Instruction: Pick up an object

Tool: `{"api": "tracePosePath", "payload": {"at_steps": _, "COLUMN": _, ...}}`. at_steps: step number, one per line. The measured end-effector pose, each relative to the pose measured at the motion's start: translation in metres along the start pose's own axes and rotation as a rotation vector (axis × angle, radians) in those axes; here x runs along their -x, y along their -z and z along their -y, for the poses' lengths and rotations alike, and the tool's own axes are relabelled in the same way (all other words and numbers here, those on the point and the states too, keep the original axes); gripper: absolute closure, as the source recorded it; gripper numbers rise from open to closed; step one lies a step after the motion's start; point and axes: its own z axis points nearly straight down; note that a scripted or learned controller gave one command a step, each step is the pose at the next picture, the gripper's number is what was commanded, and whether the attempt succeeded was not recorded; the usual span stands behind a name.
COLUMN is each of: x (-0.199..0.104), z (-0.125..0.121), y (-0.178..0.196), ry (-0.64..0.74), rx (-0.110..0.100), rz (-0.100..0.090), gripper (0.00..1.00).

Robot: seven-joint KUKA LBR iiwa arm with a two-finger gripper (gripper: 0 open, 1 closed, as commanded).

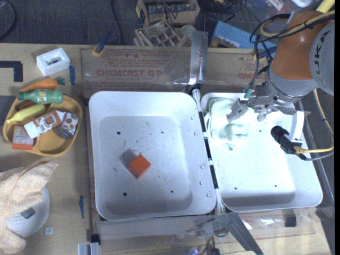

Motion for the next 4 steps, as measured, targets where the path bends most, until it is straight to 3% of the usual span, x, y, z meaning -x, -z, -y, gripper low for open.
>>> {"api": "tracePosePath", "payload": {"at_steps": 1, "x": 0.025, "z": -0.03, "y": -0.091, "ry": 0.052, "rx": -0.002, "rz": -0.001, "gripper": 0.0}}
{"api": "tracePosePath", "payload": {"at_steps": 2, "x": 0.083, "z": -0.003, "y": -0.102, "ry": 0.012, "rx": 0.002, "rz": 0.0, "gripper": 0.0}}
{"api": "tracePosePath", "payload": {"at_steps": 3, "x": 0.03, "z": -0.017, "y": -0.103, "ry": 0.188, "rx": 0.01, "rz": 0.002, "gripper": 0.0}}
{"api": "tracePosePath", "payload": {"at_steps": 4, "x": 0.016, "z": -0.04, "y": -0.103, "ry": 0.173, "rx": 0.012, "rz": 0.005, "gripper": 0.0}}
